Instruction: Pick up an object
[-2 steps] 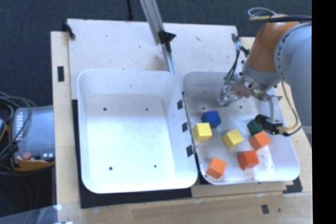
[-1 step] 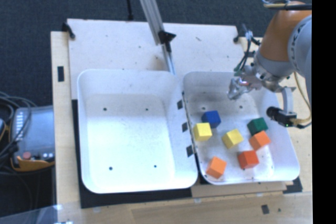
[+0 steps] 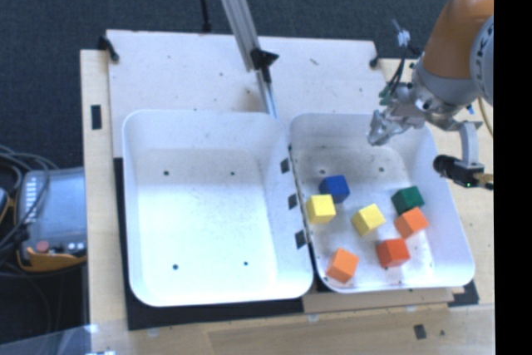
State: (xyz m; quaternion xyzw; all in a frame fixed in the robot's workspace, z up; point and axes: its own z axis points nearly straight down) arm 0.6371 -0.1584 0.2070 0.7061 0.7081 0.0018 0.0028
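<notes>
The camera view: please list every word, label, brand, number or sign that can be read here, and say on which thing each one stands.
No text can be read in this view.
The grey device at the left edge of the bench has small markings, too blurred to read.
The coloured blocks, such as the blue block, and the two white bins carry no lettering.
The gripper shows no label.

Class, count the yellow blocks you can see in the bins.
2, both in the right bin: one yellow block near its left wall, below the blue block; the other yellow block at the middle. None seem hidden.
</notes>
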